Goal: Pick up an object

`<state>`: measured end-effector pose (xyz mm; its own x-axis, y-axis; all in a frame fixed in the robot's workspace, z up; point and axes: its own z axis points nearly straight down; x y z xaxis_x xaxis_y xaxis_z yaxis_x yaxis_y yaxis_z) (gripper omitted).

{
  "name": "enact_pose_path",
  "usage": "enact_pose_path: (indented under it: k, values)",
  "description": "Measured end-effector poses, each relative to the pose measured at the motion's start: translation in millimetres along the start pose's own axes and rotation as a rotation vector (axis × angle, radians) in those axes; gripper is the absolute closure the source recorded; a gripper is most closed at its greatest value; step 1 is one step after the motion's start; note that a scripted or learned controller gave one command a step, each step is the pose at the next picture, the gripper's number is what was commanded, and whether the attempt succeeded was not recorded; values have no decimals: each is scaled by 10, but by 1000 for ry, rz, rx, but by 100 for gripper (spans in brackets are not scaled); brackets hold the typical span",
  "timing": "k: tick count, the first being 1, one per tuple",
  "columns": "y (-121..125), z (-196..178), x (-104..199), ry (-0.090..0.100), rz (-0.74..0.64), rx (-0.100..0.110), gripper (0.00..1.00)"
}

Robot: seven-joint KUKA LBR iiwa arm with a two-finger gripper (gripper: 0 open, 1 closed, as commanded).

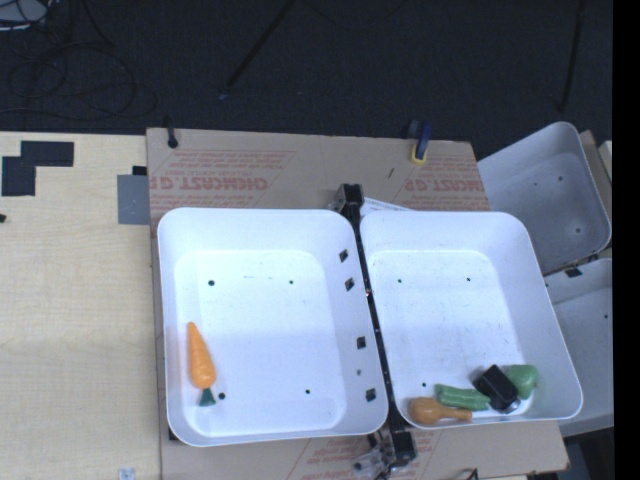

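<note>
An orange toy carrot [200, 358] with a dark green stem lies near the front left wall of the left bin [255, 230]. In the front right corner of the right bin [450, 230] several small things huddle together: a tan pear-shaped piece [437, 411], a green pod-like piece [462, 397], a black block [497, 387] and a light green piece [522, 376] partly behind the block.
The two white bins sit side by side on a cardboard sheet [310, 173], joined by a black clamp strip [362, 313]. A grey-white panel [550, 193] stands to the right of the right bin. Light wooden bench top [70, 308] stretches to the left.
</note>
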<state>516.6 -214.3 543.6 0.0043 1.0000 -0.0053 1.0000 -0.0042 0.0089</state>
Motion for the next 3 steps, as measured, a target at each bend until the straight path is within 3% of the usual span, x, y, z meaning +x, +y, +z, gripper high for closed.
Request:
enact_pose_path:
  k: [1, 2, 3]
  values:
    - [35, -19, 34, 4, -8, 13, 100]
    - [412, 71, 886, 7, -13, 13, 100]
    - [973, 964, 456, 5, -2, 19, 100]
